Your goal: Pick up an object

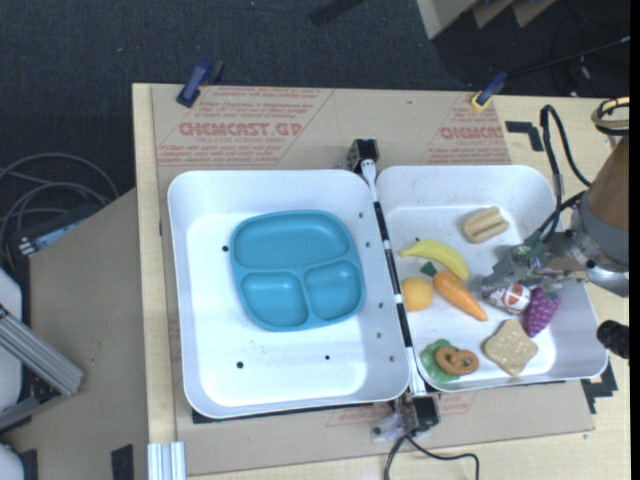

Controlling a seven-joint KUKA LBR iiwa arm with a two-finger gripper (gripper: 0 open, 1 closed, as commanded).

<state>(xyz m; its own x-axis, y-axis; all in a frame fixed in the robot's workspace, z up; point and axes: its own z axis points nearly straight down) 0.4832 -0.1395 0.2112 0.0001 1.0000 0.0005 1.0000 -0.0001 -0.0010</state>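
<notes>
Grey metal gripper (510, 276): low in the right bin (520, 183), reaching in from the right edge; fingers hard to read in the clutter, so open or clamped, I cannot tell.
Red-and-white piece (514, 297): right beneath the gripper, touching or nearly so; too small to name.
Grapes (540, 310): purple, knobbly bunch, just beside the gripper on its lower right, pressed against the red-and-white piece.
Carrot (460, 295): orange, smooth, tapered, lying at a slant just left of the gripper.
Banana (438, 256): yellow, curved, left of the gripper and a little above, its end near the carrot top.
Orange (417, 294): round, left of the carrot, against the bin's inner wall.
Bread roll (484, 224): tan, oblong, above the gripper, apart from it.
Toast slice (510, 348): beige, square-ish, speckled, below the gripper.
Pretzel on green (449, 359): brown twist on a green leafy shape, below and left of the gripper.
Left bin (200, 368): white, shallow, well left of the gripper, holding a blue three-section plate (296, 268), glossy plastic with rounded corners.
Bench (250, 118): brown board with red print, blue clamp (198, 81) at the far corner.
</notes>
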